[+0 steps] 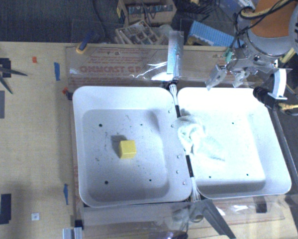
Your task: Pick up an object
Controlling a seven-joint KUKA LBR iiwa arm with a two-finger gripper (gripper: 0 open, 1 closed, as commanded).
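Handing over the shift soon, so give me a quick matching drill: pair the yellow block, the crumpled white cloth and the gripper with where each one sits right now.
Things:
1. yellow block
2. crumpled white cloth
3. gripper

Places:
A. above the far rim of the right bin
B. on the floor of the left bin
C. in the right bin, by the wall shared with the left bin

Pairs: 1-B, 2-C, 3-A
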